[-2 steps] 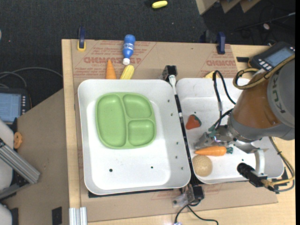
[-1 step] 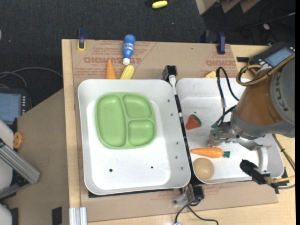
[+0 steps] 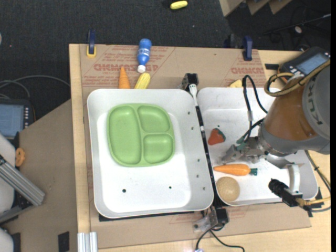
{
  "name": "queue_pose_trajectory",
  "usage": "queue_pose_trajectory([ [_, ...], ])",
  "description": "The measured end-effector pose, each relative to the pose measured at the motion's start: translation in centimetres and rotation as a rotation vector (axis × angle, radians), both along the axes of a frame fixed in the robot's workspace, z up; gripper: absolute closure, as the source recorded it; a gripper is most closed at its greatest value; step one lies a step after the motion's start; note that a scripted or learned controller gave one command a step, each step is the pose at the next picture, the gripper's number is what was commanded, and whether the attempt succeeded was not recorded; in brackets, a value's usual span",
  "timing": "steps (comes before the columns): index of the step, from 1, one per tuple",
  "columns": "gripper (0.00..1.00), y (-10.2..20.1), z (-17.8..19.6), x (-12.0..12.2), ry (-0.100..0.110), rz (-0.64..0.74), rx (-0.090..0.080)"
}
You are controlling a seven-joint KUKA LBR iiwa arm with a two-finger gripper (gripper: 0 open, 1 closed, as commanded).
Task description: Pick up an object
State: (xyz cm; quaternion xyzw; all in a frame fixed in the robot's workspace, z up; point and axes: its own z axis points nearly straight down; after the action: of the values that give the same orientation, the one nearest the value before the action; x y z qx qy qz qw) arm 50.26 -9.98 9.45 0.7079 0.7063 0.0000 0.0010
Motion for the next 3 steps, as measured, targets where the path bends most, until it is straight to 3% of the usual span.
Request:
queue_pose_trajectory([
  [1, 0.00, 0.8, -1.1, 3.4, -0.002, 0.005, 0.000],
  [2, 0.00, 2.5, 9.7, 11.2, -0.015, 0.008, -0.001],
  [3, 0.00, -0.3, -1.6, 10.2, 0.009, -0.001, 0.002],
])
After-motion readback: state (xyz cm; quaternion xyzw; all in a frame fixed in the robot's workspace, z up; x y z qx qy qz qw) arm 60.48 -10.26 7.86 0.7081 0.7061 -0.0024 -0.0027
